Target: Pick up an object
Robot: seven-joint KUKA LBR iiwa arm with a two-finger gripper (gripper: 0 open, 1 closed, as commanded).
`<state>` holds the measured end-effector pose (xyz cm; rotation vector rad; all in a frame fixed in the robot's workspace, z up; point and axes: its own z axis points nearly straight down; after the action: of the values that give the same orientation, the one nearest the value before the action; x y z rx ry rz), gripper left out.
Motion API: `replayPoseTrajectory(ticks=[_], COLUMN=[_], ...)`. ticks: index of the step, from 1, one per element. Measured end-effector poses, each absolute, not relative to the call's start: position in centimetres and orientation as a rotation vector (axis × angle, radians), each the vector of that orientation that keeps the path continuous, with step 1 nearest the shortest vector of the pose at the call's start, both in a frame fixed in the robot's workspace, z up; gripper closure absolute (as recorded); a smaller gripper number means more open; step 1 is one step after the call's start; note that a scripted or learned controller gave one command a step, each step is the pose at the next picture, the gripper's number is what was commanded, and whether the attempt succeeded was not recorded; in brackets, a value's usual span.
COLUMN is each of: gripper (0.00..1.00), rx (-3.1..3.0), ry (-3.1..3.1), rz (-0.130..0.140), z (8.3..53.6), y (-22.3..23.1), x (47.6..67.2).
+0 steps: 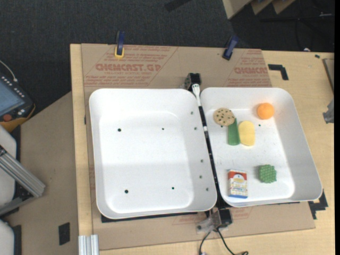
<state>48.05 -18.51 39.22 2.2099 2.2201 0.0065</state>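
Observation:
The right bin [297, 142] holds several small objects. An orange ball [265, 110] lies near its far right corner. A round cookie [223, 116] sits at the far left, with a green stick [233, 134] and a yellow oblong piece [246, 133] side by side just in front of it. A bumpy green block [266, 173] rests toward the near side. A small red and white carton [238, 184] lies by the near edge.
The left bin [106, 142] has a bare white floor with small dark holes. Both bins rest on a cardboard sheet [159, 62] held by two clamps [120, 45] at the far edge. A cable [212, 238] trails off the near side.

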Motion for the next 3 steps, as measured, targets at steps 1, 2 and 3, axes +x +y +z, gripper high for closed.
replayPoseTrajectory(ticks=[1,2,3], gripper=[1.00,1.00,1.00], rx=[2.210,2.224,2.214], ry=[2.220,2.230,2.222], rz=[0.007,-0.007,0.006], z=[44.1,33.8,38.4], y=[-15.8,-13.2,-9.0], x=[48.8,50.1,49.7])
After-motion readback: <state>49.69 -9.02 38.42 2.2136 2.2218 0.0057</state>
